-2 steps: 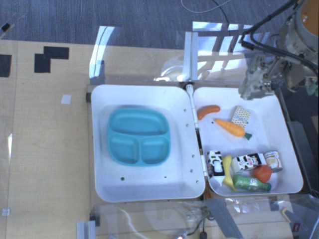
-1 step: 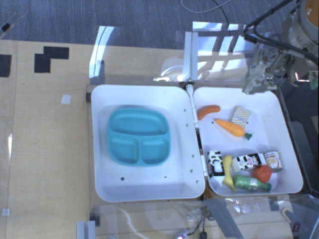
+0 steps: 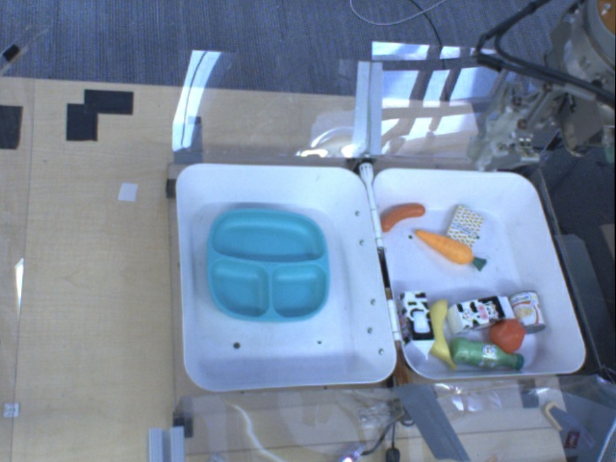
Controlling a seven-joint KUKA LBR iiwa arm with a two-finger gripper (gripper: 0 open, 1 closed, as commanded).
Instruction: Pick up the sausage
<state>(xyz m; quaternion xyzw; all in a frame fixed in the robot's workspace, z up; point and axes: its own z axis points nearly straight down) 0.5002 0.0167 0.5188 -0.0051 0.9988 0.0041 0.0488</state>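
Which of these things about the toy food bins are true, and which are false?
1. The sausage lies in the right bin. True.
2. The blue divided plate has the carrot on it. False: the carrot lies in the right bin, just below and to the right of the sausage.
3. The sausage sits near the wall between the two bins. True.
4. The tool is squeezing the sausage. False: the sausage lies alone on the bin floor, and the arm is up at the top right corner.
5. The banana is in the left bin. False: it is at the bottom of the right bin, beside the green bottle.
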